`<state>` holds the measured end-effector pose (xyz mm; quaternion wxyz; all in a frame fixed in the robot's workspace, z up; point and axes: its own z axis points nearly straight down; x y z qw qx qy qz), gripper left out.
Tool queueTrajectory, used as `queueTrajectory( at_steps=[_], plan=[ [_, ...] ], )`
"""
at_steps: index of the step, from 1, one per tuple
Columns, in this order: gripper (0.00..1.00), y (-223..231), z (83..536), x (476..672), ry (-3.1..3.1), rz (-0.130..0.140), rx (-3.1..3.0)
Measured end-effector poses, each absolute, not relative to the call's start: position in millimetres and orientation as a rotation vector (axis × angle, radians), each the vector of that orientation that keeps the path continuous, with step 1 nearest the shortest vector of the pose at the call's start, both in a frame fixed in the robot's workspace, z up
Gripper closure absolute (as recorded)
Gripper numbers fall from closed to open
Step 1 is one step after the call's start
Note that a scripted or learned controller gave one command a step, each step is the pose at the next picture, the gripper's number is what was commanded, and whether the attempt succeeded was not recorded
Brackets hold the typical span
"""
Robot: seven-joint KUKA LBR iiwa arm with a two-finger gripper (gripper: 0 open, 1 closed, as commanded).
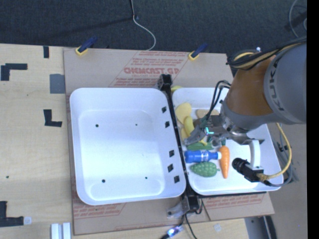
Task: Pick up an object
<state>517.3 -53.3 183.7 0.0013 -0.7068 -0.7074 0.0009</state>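
Nearest in the right-hand shallow white bin (279, 156), a bumpy green oval toy (205, 170) is seen beside an orange plastic carrot (225, 161). Just beyond them a blue bottle with a white cap (201, 156) is laid on its side. Above it the pincer (209, 132) is lowered among dark green pieces; its state cannot be told. Farther off, yellow banana-shaped toys (184, 116) are piled against the bin's left wall.
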Motion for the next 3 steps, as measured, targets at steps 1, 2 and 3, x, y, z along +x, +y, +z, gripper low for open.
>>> queueTrajectory(
  at_steps=[1, 2, 3],
  plan=[
    [0.0, -52.0, 376.0, 589.9, -2.237, -0.02, -2.229],
    [1.0, -51.7, 375.8, 586.7, -2.225, 0.003, -2.219],
    [1.0, 19.6, 231.3, 598.7, -2.22, 0.016, -2.204]
  ],
)
